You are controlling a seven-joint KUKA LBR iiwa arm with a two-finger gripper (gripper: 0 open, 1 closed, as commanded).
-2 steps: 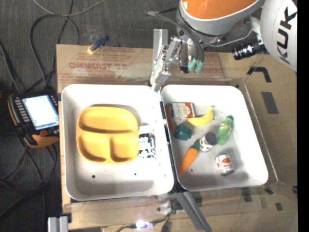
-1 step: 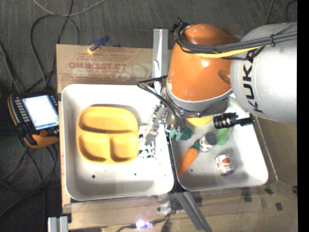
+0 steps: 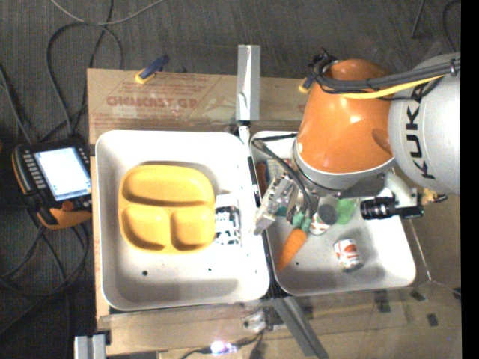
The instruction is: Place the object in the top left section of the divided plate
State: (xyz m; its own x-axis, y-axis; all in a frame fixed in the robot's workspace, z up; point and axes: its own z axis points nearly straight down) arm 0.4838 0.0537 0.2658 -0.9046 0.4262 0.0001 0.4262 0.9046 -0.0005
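The tapered orange carrot point(image 3: 290, 248) lies just below the gripper point(image 3: 278, 200); its grip I cannot tell; the glossy yellow plate point(image 3: 166, 208) sits left.

Two shallow white bins side by side at frame centre: left bin point(image 3: 108, 275), right bin point(image 3: 389, 275). In the left bin, a yellow divided plastic plate point(image 3: 166, 208); just right of it, a small black-and-white printed packet point(image 3: 227, 225). In the right bin, an orange carrot-shaped toy point(image 3: 289, 250) and, right of it, a small red-and-white can point(image 3: 348, 253). Above the carrot, the claw point(image 3: 288, 208) on the grey-and-orange arm point(image 3: 352, 126). At far left, a handheld tablet with lit screen point(image 3: 56, 174).
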